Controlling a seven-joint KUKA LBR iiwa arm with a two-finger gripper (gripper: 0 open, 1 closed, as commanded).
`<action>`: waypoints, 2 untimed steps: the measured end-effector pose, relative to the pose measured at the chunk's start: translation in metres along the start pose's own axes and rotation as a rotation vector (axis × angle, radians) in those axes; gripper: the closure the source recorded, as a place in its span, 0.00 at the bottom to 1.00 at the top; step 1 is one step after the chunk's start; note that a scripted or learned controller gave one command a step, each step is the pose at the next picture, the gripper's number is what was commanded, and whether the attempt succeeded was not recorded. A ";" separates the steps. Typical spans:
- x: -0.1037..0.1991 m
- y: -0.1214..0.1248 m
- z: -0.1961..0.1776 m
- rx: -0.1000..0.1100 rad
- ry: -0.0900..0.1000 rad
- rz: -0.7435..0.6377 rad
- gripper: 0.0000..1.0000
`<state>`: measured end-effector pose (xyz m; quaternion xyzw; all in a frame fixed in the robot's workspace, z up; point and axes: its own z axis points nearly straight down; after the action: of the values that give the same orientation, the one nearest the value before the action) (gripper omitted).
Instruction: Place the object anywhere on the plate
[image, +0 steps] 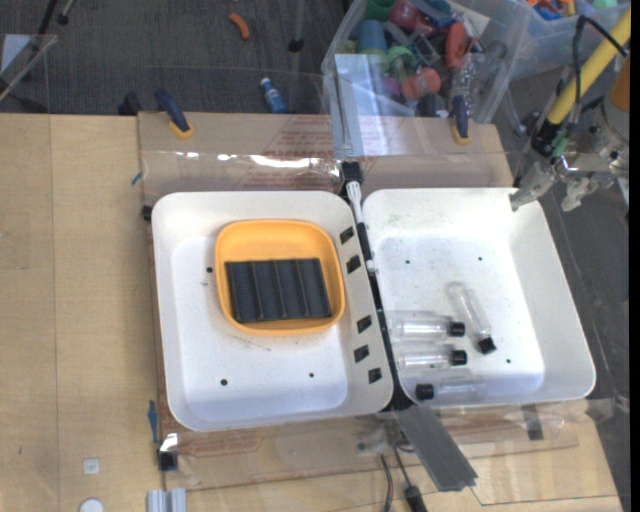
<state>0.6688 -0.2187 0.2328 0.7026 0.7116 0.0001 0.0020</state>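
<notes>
A dark ribbed object (277, 290) already lies flat on the orange plate (228, 250) in the left bin (185, 380), so I judge the placing done. Clear tubes with black caps (450, 340) lie in the right bin (560, 360). My tool (560, 178) sits up past that bin's far right corner, touching nothing I can see; how it's set I cannot tell

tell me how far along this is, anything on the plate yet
Done: a dark ribbed block already lies on the orange plate in the left bin. In hand: nothing visible. Left: four clear tubes with black caps lie in the right bin, off the plate.
</notes>
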 end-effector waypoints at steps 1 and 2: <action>-0.001 0.000 -0.001 0.000 0.000 -0.024 0.00; -0.001 0.000 -0.003 -0.001 -0.001 -0.036 0.00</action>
<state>0.6688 -0.2194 0.2358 0.6898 0.7240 0.0000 0.0027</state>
